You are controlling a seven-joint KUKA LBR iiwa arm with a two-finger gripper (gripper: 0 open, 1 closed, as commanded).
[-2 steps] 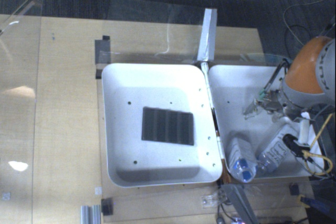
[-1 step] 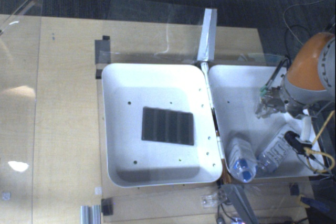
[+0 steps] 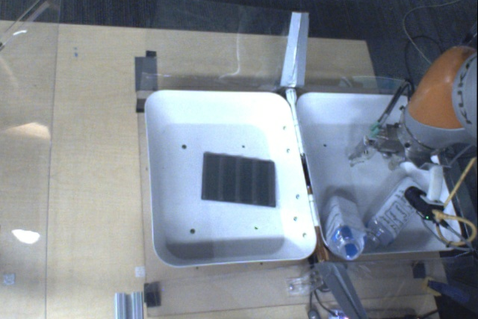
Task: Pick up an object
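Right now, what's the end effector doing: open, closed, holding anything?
End effector: over the right bin; whether open or closed cannot be told, and nothing visibly in its grasp.

No legible text or labels anywhere.

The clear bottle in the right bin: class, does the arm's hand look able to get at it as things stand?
Probably yes: the clear bottle lies uncovered in the right bin, and the hand hangs above that bin with open space between.

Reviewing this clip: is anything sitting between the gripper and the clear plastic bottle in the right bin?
Nothing visible does. The gripper hangs over the right bin, and the clear plastic bottle lies toward the bin's near edge, with bare white floor between them.
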